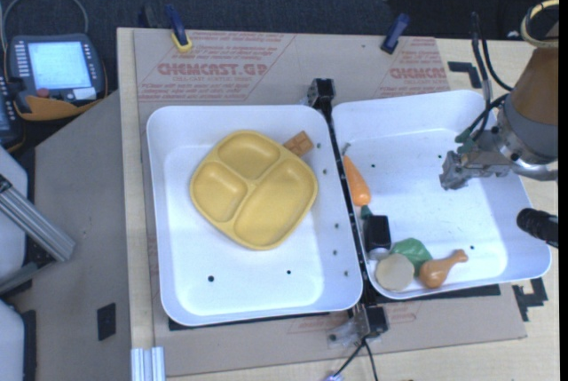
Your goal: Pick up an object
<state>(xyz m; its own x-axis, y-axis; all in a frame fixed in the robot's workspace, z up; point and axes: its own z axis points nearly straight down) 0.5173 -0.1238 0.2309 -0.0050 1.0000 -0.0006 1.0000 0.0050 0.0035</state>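
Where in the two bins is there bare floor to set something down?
Left bin: a bare strip in front of the yellow divided plate. Right bin: its middle and back, between carrot and gripper. Crowded: front-left corner, with black block, green piece, drumstick.

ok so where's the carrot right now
The carrot lies in the right bin, against its left wall beside the divider, just above the black block.
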